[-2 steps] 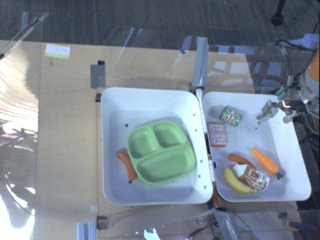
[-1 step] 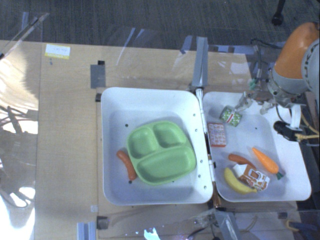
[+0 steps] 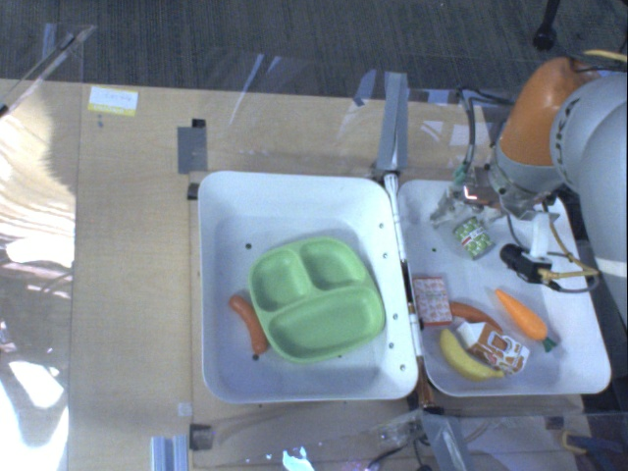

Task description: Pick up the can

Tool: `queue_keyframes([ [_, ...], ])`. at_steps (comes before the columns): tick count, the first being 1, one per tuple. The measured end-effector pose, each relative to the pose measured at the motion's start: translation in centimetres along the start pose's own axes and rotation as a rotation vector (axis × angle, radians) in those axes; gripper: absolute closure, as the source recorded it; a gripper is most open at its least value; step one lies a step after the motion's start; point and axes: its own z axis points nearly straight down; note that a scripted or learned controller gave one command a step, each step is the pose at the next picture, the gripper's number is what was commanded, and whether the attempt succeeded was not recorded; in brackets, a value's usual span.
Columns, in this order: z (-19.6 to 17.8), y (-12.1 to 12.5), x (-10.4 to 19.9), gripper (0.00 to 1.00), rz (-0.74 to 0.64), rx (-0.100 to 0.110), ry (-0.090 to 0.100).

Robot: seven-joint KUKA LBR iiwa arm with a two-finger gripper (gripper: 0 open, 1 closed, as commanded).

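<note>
- Far off to the gripper's [image 3: 457,202] left side in the view, in the left bin [image 3: 221,361]: an orange-red sausage [image 3: 249,324] lying against the left edge of a green divided plate [image 3: 316,300]. Both well apart from the gripper, neither wanted for the job.
- Below the gripper and slightly leftward, in the right bin [image 3: 589,371]: a small reddish packet [image 3: 431,299], flat, near the bin's left wall.
- At the upper left of the right bin: the gripper itself, low over the bin, under the orange-banded wrist. Open or closed: impossible to tell from this slant.
- Just beside the gripper, to its lower right: the can [image 3: 474,236], small, green and white, tilted. Touching the gripper or barely apart from it: not clear. Not visibly gripped.
- Well below the gripper: a banana [image 3: 465,355], a second sausage [image 3: 474,313] above it, and a small printed carton [image 3: 501,349] touching the banana's right end.
- Down and to the right of the gripper, past the can: a carrot [image 3: 523,315], lying at a slant.
- Judged from all this: approach to the can as good as done, with the gripper right at it; a sure grasp and the lift out of the bin not yet shown, so most of the task probably left.
</note>
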Motion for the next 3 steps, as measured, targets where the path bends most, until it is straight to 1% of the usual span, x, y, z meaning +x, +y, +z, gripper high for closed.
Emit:
queue_keyframes([
  [1, 1.5, -6.1, -2.6, 0.00, 0.002, 0.000, -0.001],
  [2, 0.2, -5.8, -2.5, 1.00, 0.000, -0.009, -0.003],
  [3, -16.5, -8.8, 2.6, 1.00, 0.391, 0.000, 0.000],
])
